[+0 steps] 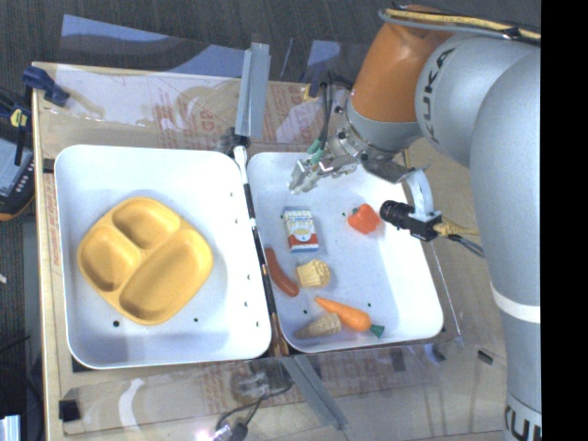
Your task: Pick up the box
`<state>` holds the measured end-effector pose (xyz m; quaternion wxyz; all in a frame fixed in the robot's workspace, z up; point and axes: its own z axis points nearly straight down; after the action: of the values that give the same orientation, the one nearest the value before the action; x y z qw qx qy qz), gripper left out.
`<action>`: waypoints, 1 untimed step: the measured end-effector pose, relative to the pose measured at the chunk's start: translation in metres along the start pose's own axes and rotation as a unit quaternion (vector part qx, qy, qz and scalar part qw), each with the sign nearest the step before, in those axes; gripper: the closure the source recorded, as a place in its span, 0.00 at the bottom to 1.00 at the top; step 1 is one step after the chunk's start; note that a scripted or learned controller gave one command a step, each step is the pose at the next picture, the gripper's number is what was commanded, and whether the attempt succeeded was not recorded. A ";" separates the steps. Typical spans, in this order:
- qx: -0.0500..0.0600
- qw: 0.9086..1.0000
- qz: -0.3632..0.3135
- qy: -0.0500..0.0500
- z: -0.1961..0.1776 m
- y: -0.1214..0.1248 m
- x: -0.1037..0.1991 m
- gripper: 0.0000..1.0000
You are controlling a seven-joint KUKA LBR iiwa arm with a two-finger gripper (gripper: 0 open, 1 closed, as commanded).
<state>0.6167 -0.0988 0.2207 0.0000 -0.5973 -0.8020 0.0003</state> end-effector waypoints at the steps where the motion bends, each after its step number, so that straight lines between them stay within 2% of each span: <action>1: 0.000 1.000 0.000 0.000 0.000 0.000 0.000 0.00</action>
<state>0.6165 -0.0990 0.2203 0.0003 -0.5975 -0.8019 0.0006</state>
